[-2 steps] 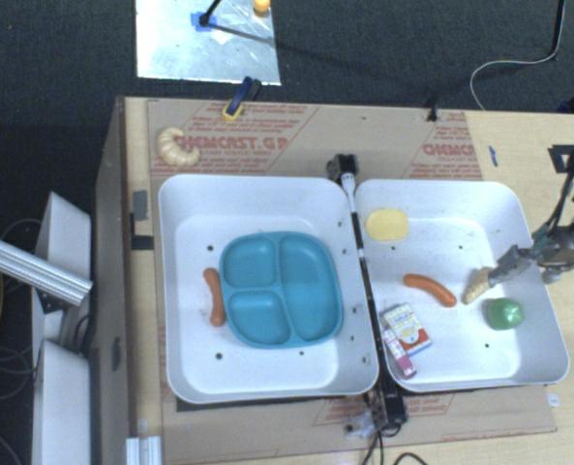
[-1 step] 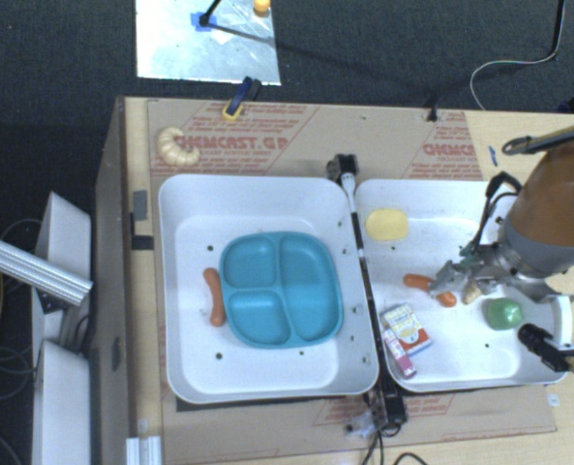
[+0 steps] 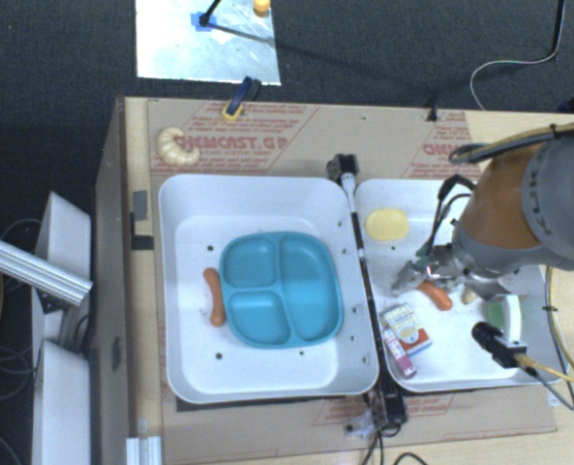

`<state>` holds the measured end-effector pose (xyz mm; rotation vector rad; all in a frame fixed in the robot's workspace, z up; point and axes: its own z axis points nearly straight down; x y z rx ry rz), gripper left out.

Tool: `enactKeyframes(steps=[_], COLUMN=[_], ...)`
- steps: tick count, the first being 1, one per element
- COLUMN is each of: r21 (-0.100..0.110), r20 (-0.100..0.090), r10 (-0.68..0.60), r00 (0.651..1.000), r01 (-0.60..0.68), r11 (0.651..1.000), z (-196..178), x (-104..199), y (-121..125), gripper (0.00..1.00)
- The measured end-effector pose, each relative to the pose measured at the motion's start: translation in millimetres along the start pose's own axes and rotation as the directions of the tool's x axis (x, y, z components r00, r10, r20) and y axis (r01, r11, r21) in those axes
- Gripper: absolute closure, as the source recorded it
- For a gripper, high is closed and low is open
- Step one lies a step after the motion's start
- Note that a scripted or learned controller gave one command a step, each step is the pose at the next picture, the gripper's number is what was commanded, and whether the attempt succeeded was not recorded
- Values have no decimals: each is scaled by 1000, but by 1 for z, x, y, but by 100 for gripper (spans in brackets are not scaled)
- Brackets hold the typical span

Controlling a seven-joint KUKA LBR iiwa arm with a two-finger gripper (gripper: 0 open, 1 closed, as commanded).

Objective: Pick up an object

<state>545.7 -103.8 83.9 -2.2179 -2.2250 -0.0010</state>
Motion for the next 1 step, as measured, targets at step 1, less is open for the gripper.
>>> enactKeyframes(steps=[1], r21=[-2], r20=[0], r10=[0], r00=[1000], r01=[0], r11=[1000], z=[-11], x=[0], y=[1], gripper=[100])
